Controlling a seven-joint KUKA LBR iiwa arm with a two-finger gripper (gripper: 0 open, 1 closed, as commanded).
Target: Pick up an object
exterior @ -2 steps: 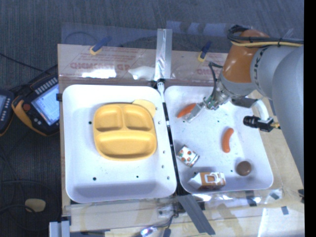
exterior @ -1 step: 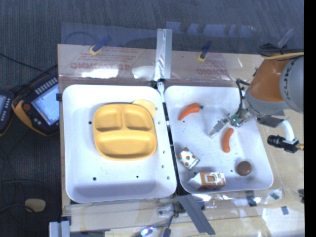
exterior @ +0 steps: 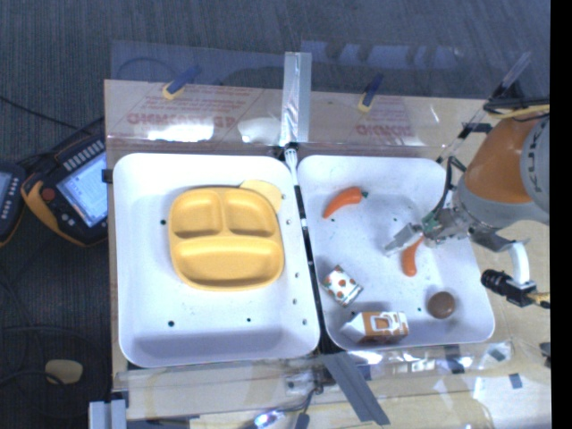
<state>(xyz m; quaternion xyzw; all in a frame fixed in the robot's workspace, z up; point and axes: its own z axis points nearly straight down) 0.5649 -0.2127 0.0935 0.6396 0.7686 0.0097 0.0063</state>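
One orange carrot (exterior: 411,258) stands near-vertical beside pincer (exterior: 404,238); pincer spread or pressed, cannot tell.

Two white bins sit side by side. The left bin (exterior: 134,329) holds a yellow divided tray (exterior: 227,238). In the right bin (exterior: 375,177), an orange carrot (exterior: 343,200) lies upper left, a small patterned box (exterior: 341,285) and an orange-white block (exterior: 383,325) lower left, a brown ball (exterior: 441,305) lower right. The gripper (exterior: 409,239) sits at centre right, seemingly touching a second orange piece (exterior: 411,258)
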